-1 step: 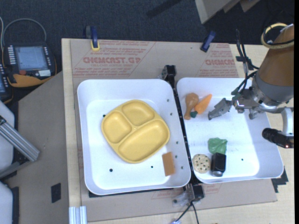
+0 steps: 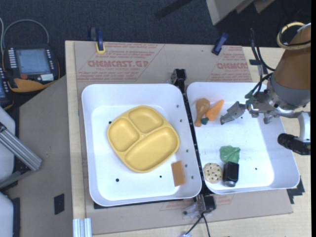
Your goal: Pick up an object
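The hand [image 2: 231, 114] hovers over the right bin [image 2: 266, 181], fingers too unclear to call open or closed, nothing visibly gripped, the orange carrot [image 2: 214, 110] just at its nine o'clock.

Upper left of frame: handheld control unit w/ screen [image 2: 30, 65], a black cable [image 2: 24, 26] looping above it. Centre: brown cardboard sheet [image 2: 148, 58] w/ red print, lying under two white bins, left bin [image 2: 91, 132] & right bin [image 2: 276, 179] side by side. Blue clamp [image 2: 98, 39] on the sheet's top edge at left, 2nd clamp [image 2: 219, 43] at top right. Black clip [image 2: 178, 76] between the bins at top, another clip [image 2: 206, 204] at bottom. Lower left: slanted metal bar [image 2: 17, 144]. Dark floor [image 2: 123, 9] across the top.
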Tool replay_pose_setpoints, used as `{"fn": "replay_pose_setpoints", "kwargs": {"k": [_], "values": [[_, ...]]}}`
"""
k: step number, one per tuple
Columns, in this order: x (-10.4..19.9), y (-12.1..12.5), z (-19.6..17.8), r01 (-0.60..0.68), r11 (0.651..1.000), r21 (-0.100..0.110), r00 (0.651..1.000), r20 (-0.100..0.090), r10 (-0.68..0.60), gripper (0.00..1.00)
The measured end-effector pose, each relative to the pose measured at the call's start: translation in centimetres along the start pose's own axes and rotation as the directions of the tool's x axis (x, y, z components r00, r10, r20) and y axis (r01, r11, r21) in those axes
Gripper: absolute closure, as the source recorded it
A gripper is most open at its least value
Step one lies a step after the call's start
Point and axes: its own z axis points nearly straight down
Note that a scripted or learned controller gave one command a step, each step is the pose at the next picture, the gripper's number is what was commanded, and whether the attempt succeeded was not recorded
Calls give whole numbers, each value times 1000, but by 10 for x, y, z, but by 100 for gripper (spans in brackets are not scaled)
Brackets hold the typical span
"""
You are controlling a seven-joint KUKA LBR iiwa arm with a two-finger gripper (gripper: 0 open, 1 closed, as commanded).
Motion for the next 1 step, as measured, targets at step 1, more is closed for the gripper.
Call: {"fn": "replay_pose_setpoints", "kwargs": {"k": [1], "values": [[-5,2,65,-1,1000,8,1000,-2,1,0]]}}
